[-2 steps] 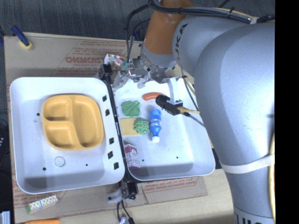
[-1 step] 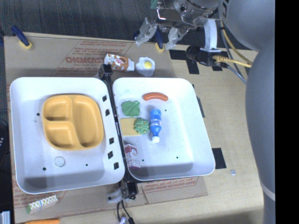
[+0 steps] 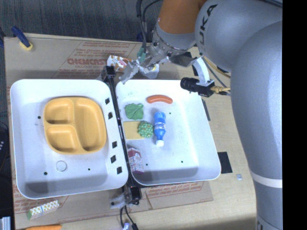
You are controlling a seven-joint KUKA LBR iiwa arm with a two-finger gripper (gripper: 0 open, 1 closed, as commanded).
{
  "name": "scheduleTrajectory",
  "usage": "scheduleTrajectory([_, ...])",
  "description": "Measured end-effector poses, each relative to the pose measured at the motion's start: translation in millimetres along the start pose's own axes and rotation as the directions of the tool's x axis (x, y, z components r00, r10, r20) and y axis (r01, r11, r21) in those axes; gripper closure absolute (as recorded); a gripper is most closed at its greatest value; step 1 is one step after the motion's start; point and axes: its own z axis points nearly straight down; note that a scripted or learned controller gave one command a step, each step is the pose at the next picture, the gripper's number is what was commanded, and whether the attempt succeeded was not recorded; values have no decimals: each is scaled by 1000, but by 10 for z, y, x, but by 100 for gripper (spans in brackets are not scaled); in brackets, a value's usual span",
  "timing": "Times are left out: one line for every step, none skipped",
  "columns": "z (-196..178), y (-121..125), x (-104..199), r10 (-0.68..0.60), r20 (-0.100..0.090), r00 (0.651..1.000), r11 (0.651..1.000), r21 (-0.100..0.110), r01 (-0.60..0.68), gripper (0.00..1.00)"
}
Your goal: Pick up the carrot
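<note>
Nearby, a leaf (image 3: 134, 111) and bottle (image 3: 159, 127) flank the carrot (image 3: 159, 99); pincer (image 3: 144, 63) state unclear.

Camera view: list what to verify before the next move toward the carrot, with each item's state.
1. Carrot identified: cannot tell. The long orange piece in the right bin may be it; an orange sliver also lies at the picture's bottom edge, outside the bins.
2. Space around the orange piece: ok. It lies apart from the green leaf and the blue bottle.
3. Gripper above the orange piece: not ok. It sits over the bin's far rim.
4. Gripper carrying nothing: cannot tell. A crumpled wrapper lies right beside it.
</note>
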Motion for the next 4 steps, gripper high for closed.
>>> scheduleTrajectory([177,-171,-375,-380,1,925,925,0,380,0])
scheduleTrajectory([764,-472,-182,-428,1,904,904,-1,428,0])
scheduleTrajectory([139,-281,-422,-436,3,900,900,-2,436,0])
scheduleTrajectory([34,-277,-422,-438,5,899,899,-2,438,100])
